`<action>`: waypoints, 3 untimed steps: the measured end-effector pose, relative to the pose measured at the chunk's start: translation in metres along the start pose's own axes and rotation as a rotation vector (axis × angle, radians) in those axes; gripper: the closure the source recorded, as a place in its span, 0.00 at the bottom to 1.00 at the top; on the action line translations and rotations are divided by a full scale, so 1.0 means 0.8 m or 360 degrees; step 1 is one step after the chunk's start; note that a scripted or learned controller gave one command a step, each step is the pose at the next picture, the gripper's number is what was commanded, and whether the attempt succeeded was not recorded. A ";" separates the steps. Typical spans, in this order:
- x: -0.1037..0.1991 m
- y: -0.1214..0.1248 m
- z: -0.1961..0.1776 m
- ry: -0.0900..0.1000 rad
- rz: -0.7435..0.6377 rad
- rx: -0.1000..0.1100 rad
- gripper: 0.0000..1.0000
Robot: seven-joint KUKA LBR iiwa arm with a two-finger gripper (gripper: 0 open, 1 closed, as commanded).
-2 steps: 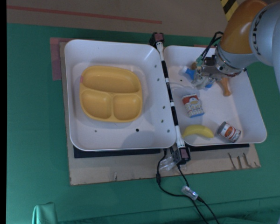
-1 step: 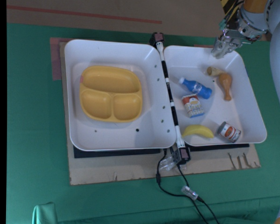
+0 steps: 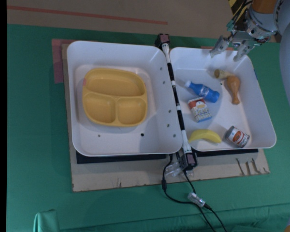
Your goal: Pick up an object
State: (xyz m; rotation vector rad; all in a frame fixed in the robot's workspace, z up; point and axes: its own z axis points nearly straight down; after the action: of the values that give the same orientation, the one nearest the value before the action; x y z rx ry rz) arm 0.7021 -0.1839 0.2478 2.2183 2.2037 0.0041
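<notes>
The gripper (image 3: 230,49) hangs over the far edge of the right bin (image 3: 261,115), its jaws spread apart with nothing between them. Below it in that bin lie the things to pick from: a chicken drumstick (image 3: 233,86) near the far right side, a small tan piece (image 3: 221,73) just beside the drumstick's thick end (too small to identify), a blue bottle (image 3: 203,91) lying on its side toward the middle, a small carton with a red-and-white label (image 3: 199,108) just in front of the bottle, a banana (image 3: 205,136) near the front wall, and a can (image 3: 237,136) on its side to the banana's right. The left bin (image 3: 87,144) carries a yellow divided plate (image 3: 115,96). Both bins sit on cardboard (image 3: 135,178) over the green tabletop (image 3: 34,129), with black cables (image 3: 183,197) trailing off the front.
</notes>
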 end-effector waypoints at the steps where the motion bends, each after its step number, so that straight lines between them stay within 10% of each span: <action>1: 0.074 0.001 -0.112 0.0005 -0.0003 -0.0006 0.00; 2: 0.087 -0.003 0.044 0.0002 -0.0005 0.0024 0.00; 3: 0.101 -0.040 0.075 0.0000 -0.0001 0.0000 0.00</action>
State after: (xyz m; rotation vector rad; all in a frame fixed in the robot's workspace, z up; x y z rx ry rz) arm 0.6713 -0.1036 0.1868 2.2179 2.2041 0.0046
